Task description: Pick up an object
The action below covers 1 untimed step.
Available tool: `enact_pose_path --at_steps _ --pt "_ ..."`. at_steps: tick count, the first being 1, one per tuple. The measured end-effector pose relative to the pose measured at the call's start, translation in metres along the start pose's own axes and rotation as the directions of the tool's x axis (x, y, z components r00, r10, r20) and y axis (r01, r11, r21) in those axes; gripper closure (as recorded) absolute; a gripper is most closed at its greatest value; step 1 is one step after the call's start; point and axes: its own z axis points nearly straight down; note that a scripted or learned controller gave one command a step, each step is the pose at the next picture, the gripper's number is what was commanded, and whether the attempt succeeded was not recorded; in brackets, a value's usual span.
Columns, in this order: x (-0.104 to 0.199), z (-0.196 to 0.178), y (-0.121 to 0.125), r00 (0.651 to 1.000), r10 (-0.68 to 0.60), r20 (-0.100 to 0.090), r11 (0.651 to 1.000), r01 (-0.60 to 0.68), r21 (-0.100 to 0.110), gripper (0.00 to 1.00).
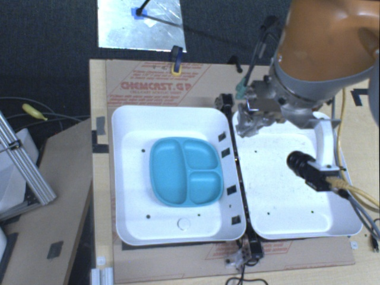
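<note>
While the gripper [248,125] hovers at the right bin's [297,218] upper-left corner, its opening can't be told. Blue plate [185,171] lies in the left bin [127,177], left and below, long axis across.

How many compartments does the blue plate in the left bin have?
3. The blue plate has one long compartment down its left side, one at upper right and one at lower right. It lies flat in the left bin, nothing covering it.
</note>
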Motion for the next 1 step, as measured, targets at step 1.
enact_pose_path --at_steps 1 --pt "-0.0310 0.0227 -0.0010 1.000 0.007 0.004 1.000 -0.007 0.011 1.00"
